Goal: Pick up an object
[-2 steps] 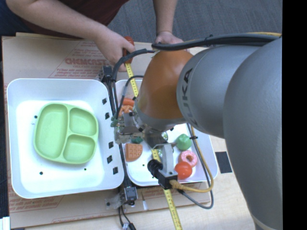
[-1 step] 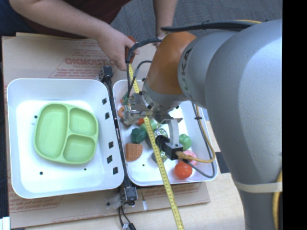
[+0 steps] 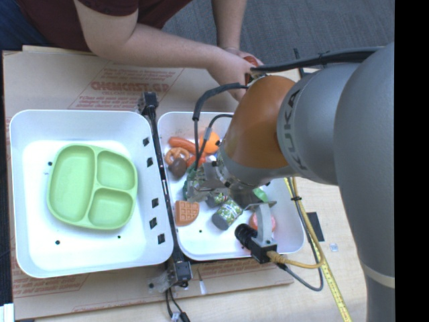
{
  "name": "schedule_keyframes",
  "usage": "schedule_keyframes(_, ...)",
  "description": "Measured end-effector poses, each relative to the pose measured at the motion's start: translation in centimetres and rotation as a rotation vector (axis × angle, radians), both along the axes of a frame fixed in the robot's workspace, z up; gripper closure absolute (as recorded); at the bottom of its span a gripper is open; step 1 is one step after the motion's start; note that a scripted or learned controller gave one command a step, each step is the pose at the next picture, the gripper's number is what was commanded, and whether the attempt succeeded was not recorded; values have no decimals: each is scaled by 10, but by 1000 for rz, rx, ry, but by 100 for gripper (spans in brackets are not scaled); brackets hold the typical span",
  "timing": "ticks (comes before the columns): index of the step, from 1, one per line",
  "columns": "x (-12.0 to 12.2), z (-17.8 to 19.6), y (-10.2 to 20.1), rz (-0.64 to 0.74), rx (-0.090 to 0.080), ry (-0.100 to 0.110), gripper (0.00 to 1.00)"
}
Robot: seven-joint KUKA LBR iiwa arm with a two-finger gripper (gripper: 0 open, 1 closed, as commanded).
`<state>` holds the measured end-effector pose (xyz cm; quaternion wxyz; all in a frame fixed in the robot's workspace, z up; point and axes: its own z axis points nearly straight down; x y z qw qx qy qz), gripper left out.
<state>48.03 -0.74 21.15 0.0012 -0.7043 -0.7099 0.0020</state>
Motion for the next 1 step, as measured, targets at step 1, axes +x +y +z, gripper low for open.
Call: schedule_keyframes(1,-4,-20,-82,-4,2,0,100)
